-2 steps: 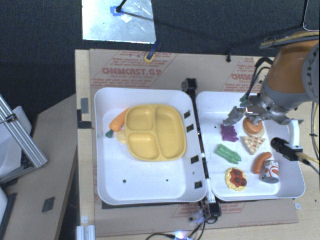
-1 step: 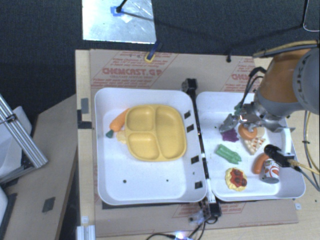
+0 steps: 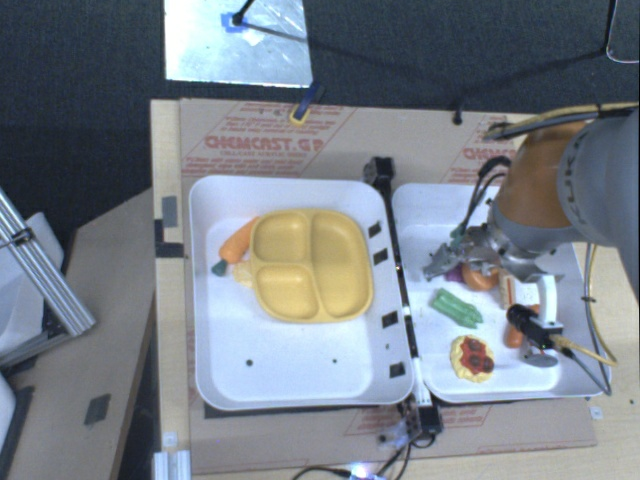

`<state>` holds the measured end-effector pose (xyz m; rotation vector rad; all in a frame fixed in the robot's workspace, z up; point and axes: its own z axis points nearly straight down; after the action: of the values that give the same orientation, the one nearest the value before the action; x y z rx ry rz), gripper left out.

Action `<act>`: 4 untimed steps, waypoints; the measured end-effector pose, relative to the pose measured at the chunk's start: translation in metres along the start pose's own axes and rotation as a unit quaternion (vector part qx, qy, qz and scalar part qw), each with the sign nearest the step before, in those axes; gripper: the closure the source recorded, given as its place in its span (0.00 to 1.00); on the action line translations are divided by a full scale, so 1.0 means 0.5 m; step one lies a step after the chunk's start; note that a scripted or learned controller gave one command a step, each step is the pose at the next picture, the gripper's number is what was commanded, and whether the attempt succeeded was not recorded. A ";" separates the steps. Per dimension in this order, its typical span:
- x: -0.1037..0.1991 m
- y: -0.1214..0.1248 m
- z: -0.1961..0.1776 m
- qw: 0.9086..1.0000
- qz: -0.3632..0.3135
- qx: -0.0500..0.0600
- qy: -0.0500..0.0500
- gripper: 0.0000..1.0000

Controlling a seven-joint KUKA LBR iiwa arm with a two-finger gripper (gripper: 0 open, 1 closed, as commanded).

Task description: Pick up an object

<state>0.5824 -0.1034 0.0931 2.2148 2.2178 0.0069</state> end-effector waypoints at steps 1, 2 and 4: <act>-0.003 0.008 0.006 1.000 0.001 -0.002 -0.001 0.00; -0.008 0.013 -0.020 1.000 0.001 -0.007 -0.004 1.00; 0.015 0.017 -0.205 1.000 -0.002 0.001 0.001 1.00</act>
<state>0.5901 -0.0957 0.1955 2.2130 2.2235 0.0061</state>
